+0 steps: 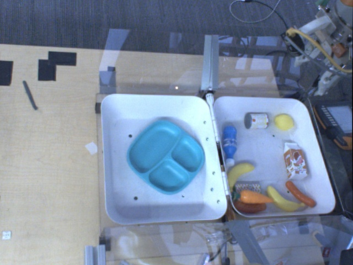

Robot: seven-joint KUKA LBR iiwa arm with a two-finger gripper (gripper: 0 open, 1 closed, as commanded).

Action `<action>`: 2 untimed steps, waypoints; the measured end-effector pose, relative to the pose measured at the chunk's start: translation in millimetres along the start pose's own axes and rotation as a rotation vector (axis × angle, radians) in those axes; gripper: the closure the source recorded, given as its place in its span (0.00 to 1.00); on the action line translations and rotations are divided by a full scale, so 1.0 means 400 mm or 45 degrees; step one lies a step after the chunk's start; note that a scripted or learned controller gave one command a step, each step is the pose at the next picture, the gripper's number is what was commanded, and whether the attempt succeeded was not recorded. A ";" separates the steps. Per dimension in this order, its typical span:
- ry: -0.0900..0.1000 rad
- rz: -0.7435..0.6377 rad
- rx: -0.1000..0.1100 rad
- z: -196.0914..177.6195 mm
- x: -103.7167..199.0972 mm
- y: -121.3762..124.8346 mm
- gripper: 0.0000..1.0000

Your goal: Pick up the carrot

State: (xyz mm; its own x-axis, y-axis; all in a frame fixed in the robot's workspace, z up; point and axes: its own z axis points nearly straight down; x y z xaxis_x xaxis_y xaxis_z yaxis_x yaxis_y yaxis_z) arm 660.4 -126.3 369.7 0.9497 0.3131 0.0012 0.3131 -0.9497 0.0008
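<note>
Sitting untouched in the near-left corner of the right shallow white bin [325, 195], the small orange tapered carrot [252, 196] hasn't been grabbed yet, and the grey arm's wrist [331, 29] hangs way up top-right, grip unclear.

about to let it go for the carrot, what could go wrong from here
1. The carrot lies wedged in the right bin's near-left corner, on a dark red item and against a banana; the fingers may strike the wall or grab a neighbour.
2. A second banana and a sausage lie close by and could get nudged.
</note>
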 end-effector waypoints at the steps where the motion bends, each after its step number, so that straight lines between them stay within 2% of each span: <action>1: 0.000 -0.001 0.000 0.000 0.000 0.000 0.00; 2: -0.005 0.143 0.004 0.610 -0.070 -0.078 0.00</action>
State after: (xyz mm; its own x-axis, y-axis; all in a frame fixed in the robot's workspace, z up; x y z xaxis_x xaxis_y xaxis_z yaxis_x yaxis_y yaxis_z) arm 624.5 -105.6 125.6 0.9787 0.2051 -0.0030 0.2051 -0.9787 -0.0025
